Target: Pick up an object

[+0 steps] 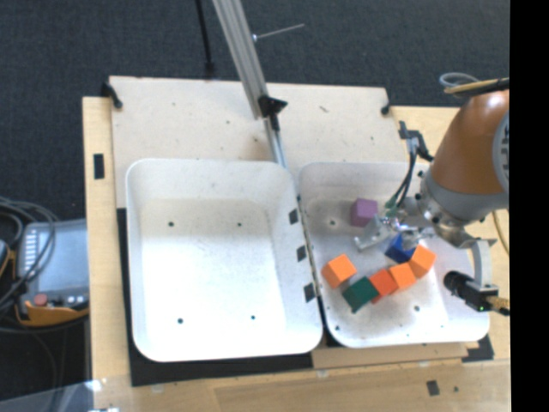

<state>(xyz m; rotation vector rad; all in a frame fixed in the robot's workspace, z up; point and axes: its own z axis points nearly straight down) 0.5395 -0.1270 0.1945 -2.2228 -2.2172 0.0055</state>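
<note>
Reaching down into the right bin [343, 337], centre-right of frame, the gripper [383, 230] sits low among the blocks; cannot tell its state, metal parts blur together there. Nothing visibly held. Grey arm [467, 166] with orange band comes in from the right edge and hides part of the bin.

Blocks, from the tool outward:
- blue block [398, 249], just below-right of the tool tip, partly under the wrist, closest candidate.
- purple block [364, 210], just up-left of the tip, standing apart from the rest.
- orange block [421, 259], touching or nearly touching the blue one, lower right.
- orange block [392, 279], below that, pressed against the green block [360, 293].
- orange block [340, 269], off to the left, near the bin's left wall.

Left bin [137, 230] fills left-centre of frame.

Step in hand, my read: settling on a grasp target. Doing it well: pick one block, not the seam between two. Purple looks easiest, free on all sides. Blue is nearer but crowded by orange; a close there could catch an edge or shove both. Centre over the block, align to flat faces, descend straight, then lift and check.
</note>
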